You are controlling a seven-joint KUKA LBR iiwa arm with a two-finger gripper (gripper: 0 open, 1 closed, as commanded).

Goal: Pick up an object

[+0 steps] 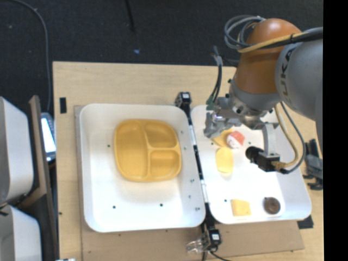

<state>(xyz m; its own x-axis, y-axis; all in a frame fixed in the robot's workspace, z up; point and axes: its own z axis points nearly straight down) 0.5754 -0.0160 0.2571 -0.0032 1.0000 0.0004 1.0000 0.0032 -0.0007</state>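
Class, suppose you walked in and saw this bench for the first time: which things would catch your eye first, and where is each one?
Most striking is the large yellow plastic divided plate, lying in the middle of the left white bin. Next comes the grey arm's orange band, hanging over the far end of the right white bin, its hand low beside a small red-and-white object and a pale yellow rounded piece.

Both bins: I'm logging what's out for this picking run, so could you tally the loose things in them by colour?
Yellow: 3, the divided tray in the left bin, the oval piece and the flat square piece in the right bin
Brown: 1, the small round piece
Red and white: 1, the small piece under the gripper
Total: 5
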